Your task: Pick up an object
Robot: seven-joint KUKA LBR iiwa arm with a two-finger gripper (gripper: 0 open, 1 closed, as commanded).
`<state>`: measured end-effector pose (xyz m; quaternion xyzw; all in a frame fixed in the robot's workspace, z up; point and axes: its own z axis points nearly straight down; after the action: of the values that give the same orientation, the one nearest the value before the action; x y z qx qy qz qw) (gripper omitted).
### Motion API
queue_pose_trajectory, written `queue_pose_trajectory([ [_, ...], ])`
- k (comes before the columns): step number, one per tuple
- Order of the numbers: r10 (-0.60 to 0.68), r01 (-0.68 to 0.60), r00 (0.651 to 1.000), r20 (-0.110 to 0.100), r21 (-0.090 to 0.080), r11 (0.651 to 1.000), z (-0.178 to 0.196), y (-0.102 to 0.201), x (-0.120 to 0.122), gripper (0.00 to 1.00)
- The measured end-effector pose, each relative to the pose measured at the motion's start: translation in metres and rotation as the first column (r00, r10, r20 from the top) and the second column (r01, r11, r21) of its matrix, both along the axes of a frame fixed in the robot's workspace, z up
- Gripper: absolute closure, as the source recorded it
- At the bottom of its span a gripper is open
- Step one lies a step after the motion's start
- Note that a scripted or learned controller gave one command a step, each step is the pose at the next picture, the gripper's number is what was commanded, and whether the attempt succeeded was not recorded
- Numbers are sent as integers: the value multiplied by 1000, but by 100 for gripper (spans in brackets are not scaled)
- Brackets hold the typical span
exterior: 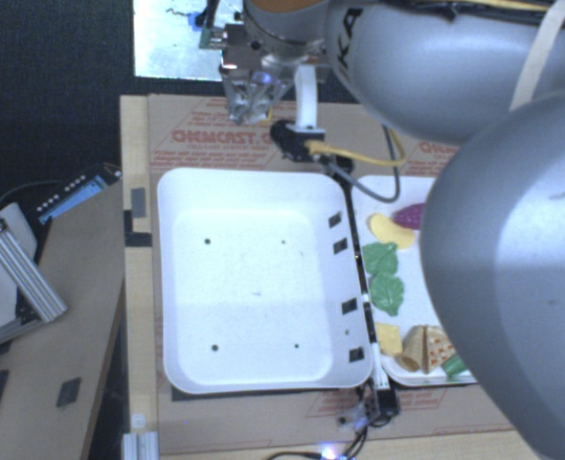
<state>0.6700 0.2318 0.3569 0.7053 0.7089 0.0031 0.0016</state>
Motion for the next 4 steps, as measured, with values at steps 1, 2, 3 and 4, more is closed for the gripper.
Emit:
queue_pose_trajectory([
  [1,0,0,1000,-5,-2,1000,0,2,-8,100],
  [2,0,0,1000,-4,-1,1000,7,2,-21,100],
  [3,3,-3,1000,-19,-4,1000,-56,2,-139,100],
  [4,-3,3,1000,-4,0,1000,-46,3,-105,100],
])
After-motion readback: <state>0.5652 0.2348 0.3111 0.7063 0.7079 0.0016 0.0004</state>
